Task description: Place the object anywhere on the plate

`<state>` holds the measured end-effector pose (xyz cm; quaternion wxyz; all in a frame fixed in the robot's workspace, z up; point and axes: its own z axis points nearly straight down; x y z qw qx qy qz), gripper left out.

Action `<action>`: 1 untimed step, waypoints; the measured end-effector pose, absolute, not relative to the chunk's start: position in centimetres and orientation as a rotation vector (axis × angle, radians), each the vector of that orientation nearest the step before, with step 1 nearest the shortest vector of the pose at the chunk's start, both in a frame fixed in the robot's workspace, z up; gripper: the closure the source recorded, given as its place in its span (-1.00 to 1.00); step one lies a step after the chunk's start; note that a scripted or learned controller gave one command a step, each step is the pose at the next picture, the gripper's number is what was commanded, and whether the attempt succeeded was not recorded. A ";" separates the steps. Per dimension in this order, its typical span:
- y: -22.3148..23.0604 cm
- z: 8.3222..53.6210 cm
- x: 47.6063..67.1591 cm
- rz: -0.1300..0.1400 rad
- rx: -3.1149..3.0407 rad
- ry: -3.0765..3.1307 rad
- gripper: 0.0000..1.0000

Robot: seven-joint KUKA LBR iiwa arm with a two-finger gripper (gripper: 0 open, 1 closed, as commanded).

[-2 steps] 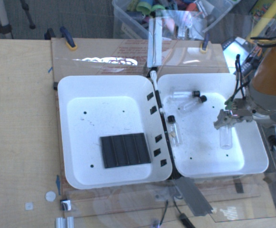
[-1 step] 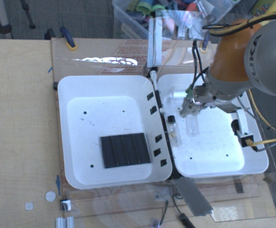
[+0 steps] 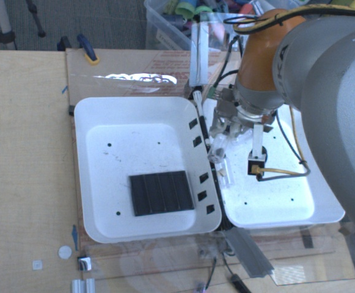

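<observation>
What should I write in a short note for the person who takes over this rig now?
Pincer: hangs low over the left edge of the right bin, beside the divider; I cannot tell its state or whether it holds anything.
Plate: dark, ribbed, flat in the left bin, toward its front, nothing on it.
Done: no object placed yet.
Left: get the object onto the plate.

Both white bins look like smooth, slightly glossy plastic. The dark plate in the left one is matt and ribbed. Bench looks like pale wood. The arm's orange band is shiny.
</observation>
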<state>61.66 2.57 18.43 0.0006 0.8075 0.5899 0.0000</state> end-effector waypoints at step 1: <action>10.7 23.0 65.5 0.001 2.332 2.103 1.00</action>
